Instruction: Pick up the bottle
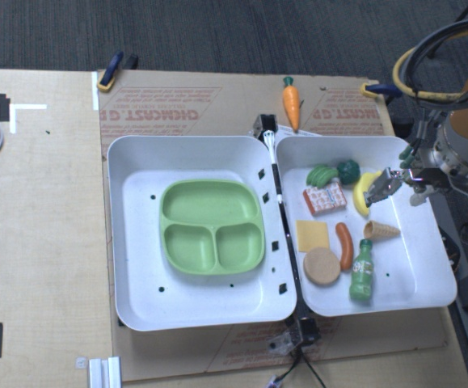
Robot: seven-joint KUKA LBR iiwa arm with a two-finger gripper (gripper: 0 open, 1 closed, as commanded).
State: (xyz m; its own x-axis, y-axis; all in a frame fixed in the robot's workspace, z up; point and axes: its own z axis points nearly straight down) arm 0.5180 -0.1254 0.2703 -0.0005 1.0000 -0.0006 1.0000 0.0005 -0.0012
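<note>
A small green bottle (362, 272) lies in the right bin (415, 277) near its front edge, beside a round tan patty. My gripper (381, 187) hovers over the back right part of that bin, close to a yellow banana (364, 192) and well behind the bottle. Nothing shows between its fingers.
The right bin also holds a red sausage (345, 245), a cheese slice (313, 235), a red box (325, 200), green vegetables (334, 172) and a cone (381, 231). A green divided plate (212, 227) sits in the left bin (137, 241). A carrot (290, 102) lies behind the bins.
</note>
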